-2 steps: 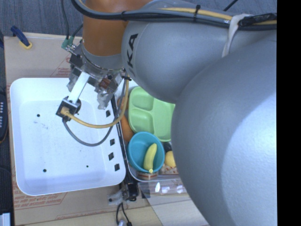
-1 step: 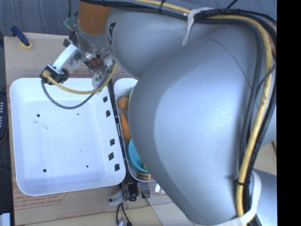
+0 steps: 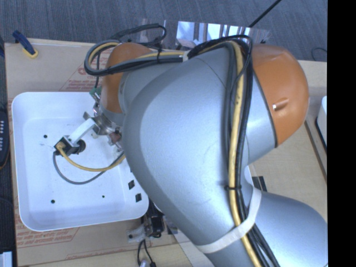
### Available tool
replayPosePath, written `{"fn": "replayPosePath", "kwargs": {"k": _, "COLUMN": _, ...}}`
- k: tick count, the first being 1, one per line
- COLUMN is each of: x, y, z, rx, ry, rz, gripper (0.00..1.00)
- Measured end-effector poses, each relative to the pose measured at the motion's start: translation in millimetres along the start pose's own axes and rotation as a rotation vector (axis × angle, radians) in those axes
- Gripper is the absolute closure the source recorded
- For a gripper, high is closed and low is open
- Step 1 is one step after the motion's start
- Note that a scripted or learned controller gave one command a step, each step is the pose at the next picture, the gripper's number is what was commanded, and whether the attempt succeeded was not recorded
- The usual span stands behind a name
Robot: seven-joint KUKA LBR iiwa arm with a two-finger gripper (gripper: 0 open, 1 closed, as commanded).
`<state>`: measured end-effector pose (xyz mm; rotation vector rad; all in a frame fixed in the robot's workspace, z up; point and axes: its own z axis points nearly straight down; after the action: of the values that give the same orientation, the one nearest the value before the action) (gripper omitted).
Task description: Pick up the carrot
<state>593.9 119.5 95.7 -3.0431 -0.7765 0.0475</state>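
My grey arm with its orange band (image 3: 130, 65) reaches from the right over the left white bin (image 3: 33, 204). The gripper (image 3: 105, 128) hangs low over the bin's upper right part, seen from behind the wrist. The bulk of the arm hides the bin's right side and all of the bench to its right. The bare part of the bin floor shows just a few small dark specks.
A blue and yellow tool (image 3: 25, 43) lies on the bench at the far top left. A dark object (image 3: 3, 138) sits at the left edge beside the bin. Small black squares (image 3: 133, 187) mark the bin's right rim.
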Motion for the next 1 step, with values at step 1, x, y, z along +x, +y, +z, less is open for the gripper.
{"fn": "replayPosePath", "kwargs": {"k": 1, "x": 3.7, "y": -1.1, "z": -15.6, "rx": -0.001, "ry": 0.005, "rz": -0.009, "gripper": 1.0}}
